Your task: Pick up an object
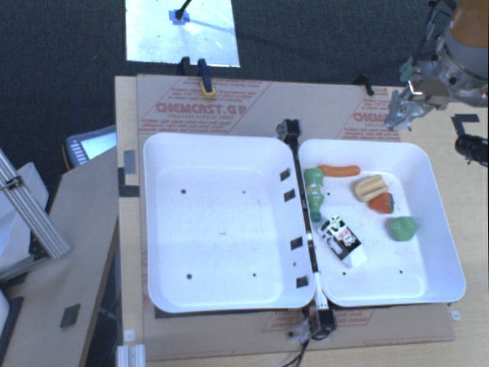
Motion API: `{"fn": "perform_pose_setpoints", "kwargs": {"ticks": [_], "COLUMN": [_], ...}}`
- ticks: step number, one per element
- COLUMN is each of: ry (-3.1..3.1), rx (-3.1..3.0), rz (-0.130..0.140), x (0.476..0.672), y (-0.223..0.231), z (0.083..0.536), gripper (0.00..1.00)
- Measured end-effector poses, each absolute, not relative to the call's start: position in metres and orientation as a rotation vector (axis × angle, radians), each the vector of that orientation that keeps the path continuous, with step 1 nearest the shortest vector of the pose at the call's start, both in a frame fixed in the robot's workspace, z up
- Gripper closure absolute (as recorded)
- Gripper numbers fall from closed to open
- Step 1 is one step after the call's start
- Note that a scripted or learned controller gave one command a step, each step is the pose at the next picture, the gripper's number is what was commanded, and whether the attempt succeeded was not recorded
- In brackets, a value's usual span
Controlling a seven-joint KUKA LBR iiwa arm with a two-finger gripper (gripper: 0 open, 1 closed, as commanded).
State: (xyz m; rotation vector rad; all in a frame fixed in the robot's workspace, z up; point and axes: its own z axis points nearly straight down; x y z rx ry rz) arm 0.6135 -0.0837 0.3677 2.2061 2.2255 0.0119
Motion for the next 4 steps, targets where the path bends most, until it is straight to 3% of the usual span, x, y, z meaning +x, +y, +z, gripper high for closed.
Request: {"fn": "perform_pose_setpoints", "kwargs": {"ticks": [1, 2, 3, 4], "ry": [2.224, 2.198, 2.222, 2.222], "rx": [2.205, 2.230, 2.215, 2.215], "rz": [0.013, -0.001, 0.002, 0.002], "x": [0.658, 0.580, 0.585, 0.585], "y": [-0.054, -0.217, -0.207, -0.207], "z": [0.441, 0.503, 0.499, 0.499], "gripper": [1.00, 1.00, 0.00, 0.00]}}
